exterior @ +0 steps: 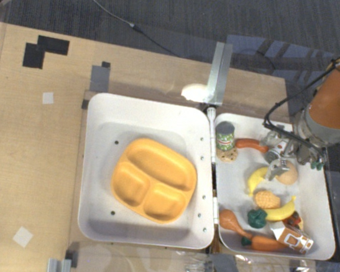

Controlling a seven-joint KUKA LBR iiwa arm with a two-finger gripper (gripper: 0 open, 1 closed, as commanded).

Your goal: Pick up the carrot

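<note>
Now, the scene line by line, from the near edge of the bench outward.

Carrot [266, 244]: lies flat at the near edge of the right bin [326, 239], well below the claw and a little to its left, green end pointing left, touching the small carton [292, 240] on its right.

Drumstick [231, 221]: just left of the carrot, farther left of the claw.

Broccoli [257, 218]: just above the carrot's green end, between the claw and the carrot.

Banana [277, 210]: curved, near the broccoli, below the claw.

Round biscuit [266, 198]: closer, just under the claw.

Claw [277, 164]: hangs over the upper middle of the right bin, beside a pale egg-like piece [287, 174] and a yellow piece [257, 177]; whether its fingers are apart or together is too small to tell, and nothing shows between them.

Sausage [250, 145]: left of the claw, next to the can [225, 139].

Yellow tray [153, 179]: in the left bin [93, 216], far left of the claw.

Step in hand: the approach, as I judge it; the carrot is not yet grasped.

Next move: travel toward the near edge, line up across the carrot's width, then descend, keeping clear of the carton and the broccoli that crowd it.
</note>
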